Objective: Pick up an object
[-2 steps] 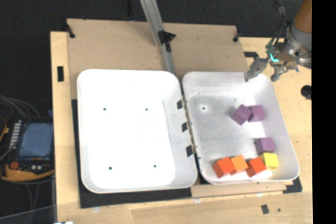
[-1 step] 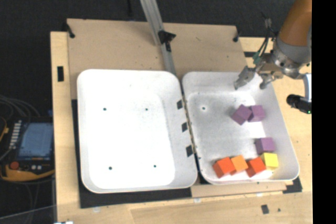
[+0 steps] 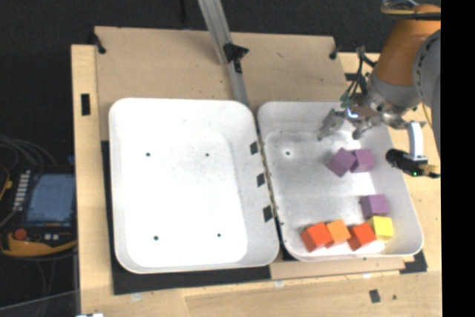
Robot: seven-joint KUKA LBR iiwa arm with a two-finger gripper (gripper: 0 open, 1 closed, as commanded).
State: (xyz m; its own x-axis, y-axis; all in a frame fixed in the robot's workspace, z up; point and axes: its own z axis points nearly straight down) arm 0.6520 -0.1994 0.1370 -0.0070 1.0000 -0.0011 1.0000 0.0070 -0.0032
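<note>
- Over the far part of the right-hand shallow white plastic bin (image 3: 297,126), the two metal fingers (image 3: 326,126) of the grey arm's gripper (image 3: 344,126) are spread wide, with nothing between them.
- Just in front of the fingers, two purple cubes (image 3: 350,160) lie touching each other on the bin floor.
- Nearer the front wall of that bin lie a third purple cube (image 3: 375,205), a yellow cube (image 3: 383,226) just beside it, and a row of orange and red-orange blocks (image 3: 338,234).
- The left-hand shallow white bin (image 3: 182,182) has rounded corners, a matt floor and a few small dark dots.
- Both bins rest on a pale wooden surface (image 3: 163,63), with a dark mat edge under them at the front.
- A slanted grey metal rail (image 3: 211,7) rises from the far side, between the bins.
- Around the surface the floor is dark; at the left edge sits a handheld control unit with a blue screen (image 3: 48,204), its writing too small to read.
</note>
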